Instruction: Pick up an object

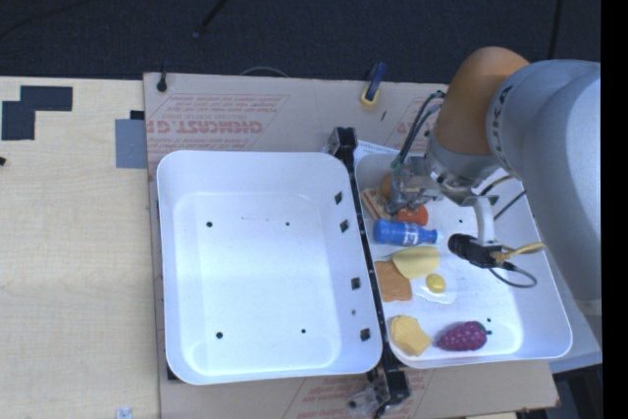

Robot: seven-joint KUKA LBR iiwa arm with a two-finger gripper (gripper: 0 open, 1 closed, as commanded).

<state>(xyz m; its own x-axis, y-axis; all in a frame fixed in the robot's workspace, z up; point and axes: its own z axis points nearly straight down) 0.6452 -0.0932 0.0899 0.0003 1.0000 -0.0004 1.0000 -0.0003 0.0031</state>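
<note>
Counter: we see a pale wooden counter [69, 260] with a few dark grey patches on its left part.
Cardboard: a tan cardboard sheet with red print [226, 118] lies on the counter under both bins.
Arm: the grey robot arm with an orange band [549, 142] reaches in from the right and bends down over the far end of the right bin.
Left bin: a shallow white plastic bin [255, 260] sits left of centre, and we see small dark spots on its floor.
Right bin: a second shallow white plastic bin [535, 309] sits just beside it, their long edges touching. All the loose objects we can see lie here.
Gripper: the gripper [405, 199] is low in the right bin's far left part. We cannot tell whether it is spread or closed, or whether it grips anything.
Blue bottle: a small blue plastic bottle [402, 233] lies on its side just nearer than the gripper.
Purple grapes: a purple toy grape cluster [461, 337] rests near the bin's near edge.
Orange slab: a flat orange-brown piece [392, 283] lies by the left wall.
Pale yellow piece: a pale yellow rounded piece [417, 260] touches the orange slab, just nearer than the bottle.
Yellow chunk: a yellow lumpy chunk [410, 336] sits just left of the grapes.
Egg: a white toy fried egg with a yellow yolk [434, 287] lies beside the slab.
Red piece: a small red-orange item [419, 215] shows right at the gripper, between it and the bottle.
</note>
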